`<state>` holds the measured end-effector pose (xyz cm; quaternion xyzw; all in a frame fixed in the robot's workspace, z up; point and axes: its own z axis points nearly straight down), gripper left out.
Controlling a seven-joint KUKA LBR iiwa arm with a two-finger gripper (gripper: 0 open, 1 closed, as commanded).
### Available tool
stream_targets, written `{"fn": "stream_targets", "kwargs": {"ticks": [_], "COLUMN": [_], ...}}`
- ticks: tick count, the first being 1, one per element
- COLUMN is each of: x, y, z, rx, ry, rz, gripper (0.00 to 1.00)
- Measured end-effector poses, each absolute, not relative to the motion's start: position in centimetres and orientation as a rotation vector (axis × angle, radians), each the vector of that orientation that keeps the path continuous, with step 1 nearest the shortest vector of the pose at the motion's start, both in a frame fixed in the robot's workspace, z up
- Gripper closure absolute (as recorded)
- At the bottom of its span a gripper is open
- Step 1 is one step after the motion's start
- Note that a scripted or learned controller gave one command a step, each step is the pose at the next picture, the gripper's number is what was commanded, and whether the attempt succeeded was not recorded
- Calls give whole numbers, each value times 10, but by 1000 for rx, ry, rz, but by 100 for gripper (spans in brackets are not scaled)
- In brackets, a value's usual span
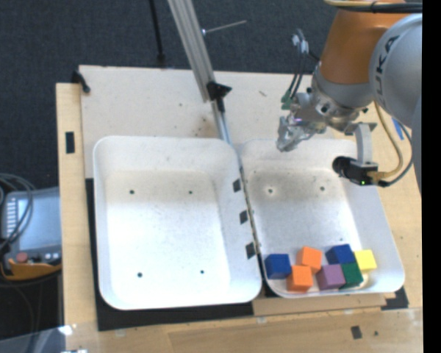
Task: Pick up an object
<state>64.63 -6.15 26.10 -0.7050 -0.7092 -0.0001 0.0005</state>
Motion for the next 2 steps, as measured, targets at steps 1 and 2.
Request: {"fn": "stream_targets", "kwargs": {"ticks": [1, 2], "x": [642, 624], "y": [-16, 25], "z": [256, 246], "rx": [-2213, -2213], "ry": [-2227, -2226], "rz": [1, 2], "gripper": [100, 100]}}
